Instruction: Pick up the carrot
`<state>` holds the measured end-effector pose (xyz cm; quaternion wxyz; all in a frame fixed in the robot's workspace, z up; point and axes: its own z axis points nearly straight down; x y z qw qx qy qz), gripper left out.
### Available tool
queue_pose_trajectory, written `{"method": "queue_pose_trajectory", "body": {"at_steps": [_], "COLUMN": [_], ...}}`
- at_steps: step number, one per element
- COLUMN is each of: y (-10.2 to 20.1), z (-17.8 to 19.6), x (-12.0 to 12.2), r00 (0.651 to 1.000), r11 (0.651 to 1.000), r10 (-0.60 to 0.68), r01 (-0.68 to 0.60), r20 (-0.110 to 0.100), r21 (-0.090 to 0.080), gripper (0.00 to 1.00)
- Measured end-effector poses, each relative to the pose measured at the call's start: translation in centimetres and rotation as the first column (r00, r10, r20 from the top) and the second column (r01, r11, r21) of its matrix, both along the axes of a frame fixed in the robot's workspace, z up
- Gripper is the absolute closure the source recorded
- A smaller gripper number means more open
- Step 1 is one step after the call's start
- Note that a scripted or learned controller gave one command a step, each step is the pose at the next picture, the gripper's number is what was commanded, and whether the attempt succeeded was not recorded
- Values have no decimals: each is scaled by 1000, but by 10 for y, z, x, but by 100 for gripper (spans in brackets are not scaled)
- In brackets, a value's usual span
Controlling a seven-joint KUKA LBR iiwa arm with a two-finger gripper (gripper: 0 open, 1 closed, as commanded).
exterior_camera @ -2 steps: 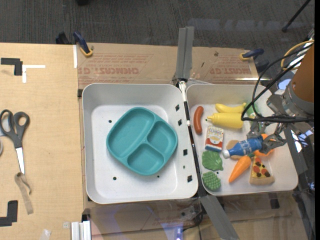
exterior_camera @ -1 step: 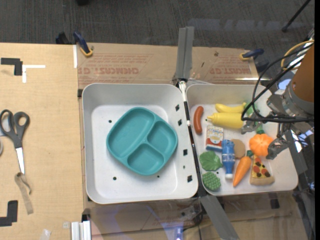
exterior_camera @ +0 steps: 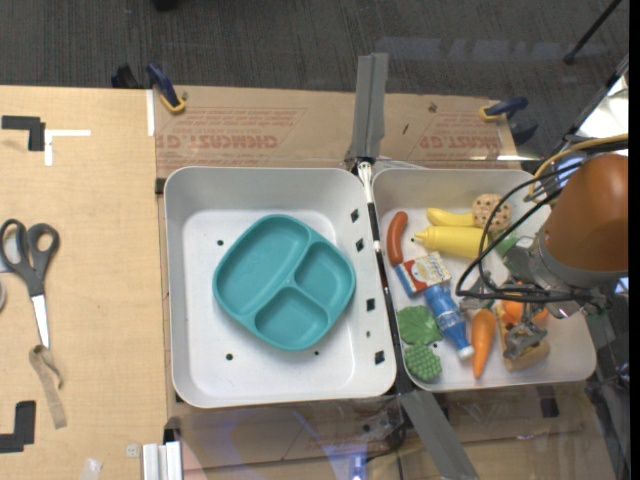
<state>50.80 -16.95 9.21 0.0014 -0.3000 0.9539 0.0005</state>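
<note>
A: Looking at the pincer (exterior_camera: 522, 330) first: it hangs low in the right bin (exterior_camera: 560, 373), under the orange-banded wrist and a tangle of black cables. Is it spread or pressed together? I cannot tell; the wrist hides most of it.

B: And the carrot (exterior_camera: 483, 340)?

A: Just beside the pincer, toward the bins' shared wall, lying tip toward the near rim. Nothing shows it between any gripping parts, so I judge it not yet taken. The arm seems parked there because that is the carrot's corner.

B: What crowds it?

A: On the carrot's far side from the pincer, a blue tube (exterior_camera: 447, 315) lies nearly alongside it, with green leafy pieces (exterior_camera: 417, 325) beyond that. Further from the pincer, toward the back wall, sit a yellow bottle (exterior_camera: 451, 239), a banana (exterior_camera: 447, 216) and a red sausage (exterior_camera: 397, 238).

B: Room to move?

A: Little. The near rim lies close under the carrot's tip, so a straight lift looks safest. The left bin (exterior_camera: 185, 368), well away, holds a teal divided plate (exterior_camera: 286, 282); scissors (exterior_camera: 29, 258) lie on the counter (exterior_camera: 80, 368) beyond.
</note>
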Motion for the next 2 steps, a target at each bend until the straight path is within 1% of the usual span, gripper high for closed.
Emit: {"method": "queue_pose_trajectory", "body": {"at_steps": [1, 2], "y": [-49, 0], "z": [2, 0], "x": [-19, -18], "r00": [999, 998], "r11": [999, 998], "r10": [-45, 59], "r01": [45, -59], "r20": [7, -1], "r21": [1, 0], "gripper": [0, 0]}}
